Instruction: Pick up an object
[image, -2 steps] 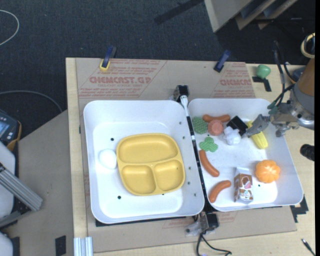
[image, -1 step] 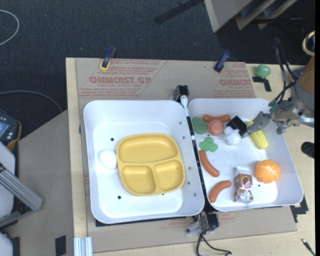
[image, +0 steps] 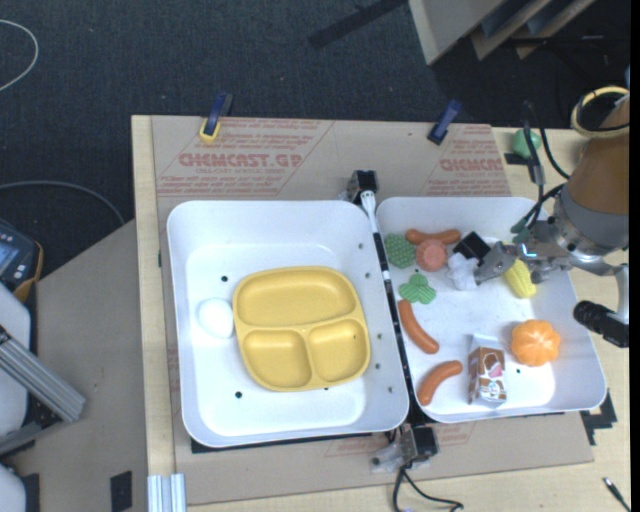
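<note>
So, nothing lifted yet as far as this view tells, and the pick is all to come. Starting at the near edge of the surface (image: 300, 470): the right bin (image: 580, 385) carries its load flat on the floor. Nearest us, a small brown packet (image: 487, 376) stands beside a sausage (image: 440, 381) lying at a slant, and just right of the packet sits the orange (image: 535, 342), round and untouched. A second sausage (image: 418, 327) runs along the bin's left wall, with a green leafy piece (image: 418, 291) above it.

Over in the left bin (image: 190, 330), the yellow divided tray (image: 298, 327) takes the middle and a white ball (image: 215, 317) rests against its left side. Nobody is going for those.

Further back in the right bin, here is the action: the pincer (image: 497, 264) is down low among the far cluster, close to a yellow corn-like piece (image: 520, 279), a white crumpled lump (image: 460, 271), a pink round piece (image: 432, 255), an orange-red sausage (image: 433, 237) and a green ridged piece (image: 400, 250). Whether the pincer is wide or narrow, I cannot tell; the dark metal blurs together there. I see nothing clearly between its tips, so no grasp to call.

By my reading, the reach is made, but closing, lifting and clearing the bin all remain. The arm (image: 600, 190) looms at the far right.
</note>
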